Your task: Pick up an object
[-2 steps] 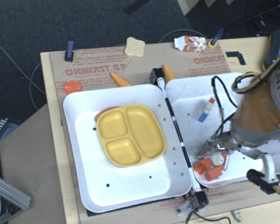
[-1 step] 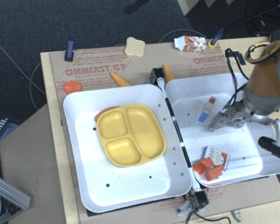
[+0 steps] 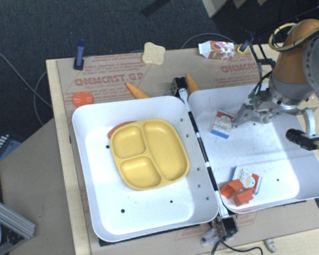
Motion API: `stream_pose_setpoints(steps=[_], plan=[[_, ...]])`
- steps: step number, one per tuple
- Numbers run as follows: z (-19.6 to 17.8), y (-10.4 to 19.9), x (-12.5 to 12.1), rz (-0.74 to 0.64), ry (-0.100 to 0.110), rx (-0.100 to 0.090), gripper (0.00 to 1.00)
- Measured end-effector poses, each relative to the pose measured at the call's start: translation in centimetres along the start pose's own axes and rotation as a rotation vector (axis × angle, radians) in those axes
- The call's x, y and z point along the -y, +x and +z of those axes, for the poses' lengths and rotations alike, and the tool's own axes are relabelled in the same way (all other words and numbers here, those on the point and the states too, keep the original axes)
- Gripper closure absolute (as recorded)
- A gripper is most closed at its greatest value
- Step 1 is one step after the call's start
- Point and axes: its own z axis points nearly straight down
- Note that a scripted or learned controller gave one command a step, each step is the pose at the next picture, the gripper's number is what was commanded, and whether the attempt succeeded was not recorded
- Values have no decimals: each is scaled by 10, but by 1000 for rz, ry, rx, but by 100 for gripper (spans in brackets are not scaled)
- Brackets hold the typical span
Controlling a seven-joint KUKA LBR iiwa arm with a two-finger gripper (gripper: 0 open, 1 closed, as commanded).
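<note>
**benchwatcher:** So what's the tool [image 3: 239, 116] going for? It's in the right bin [image 3: 280, 193], low near the top-left part, and the closest thing is that small blue-and-white carton [image 3: 222, 125].

**kuka_fan:** Yeah, the carton is just left of the tool tip, basically touching or a hair off, can't tell which. It lies tilted, long axis running roughly up-right to down-left. Nothing sits between the fingers that I can see, and whether they're spread or pinched I honestly cannot tell from this angle.

**benchwatcher:** So the next move hinges on a short shift left and down onto it, I'd guess.

**kuka_fan:** Agreed. Count-wise: two bins. The right one has the carton, plus a cluster at the bottom, another small carton [image 3: 247, 177] and two orange blocks [image 3: 236, 192]. The left bin [image 3: 95, 159] holds one yellow divided tray [image 3: 149, 153] with three compartments, something reddish peeking out under it.

**benchwatcher:** And out on the surface [image 3: 35, 182], a toy bread slice [image 3: 153, 53] and a milk carton [image 3: 217, 49].
</note>
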Motion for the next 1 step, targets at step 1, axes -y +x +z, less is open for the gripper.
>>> stream_pose_setpoints(steps=[1], plan=[[0,42,-38,-1,-2,0,0]])
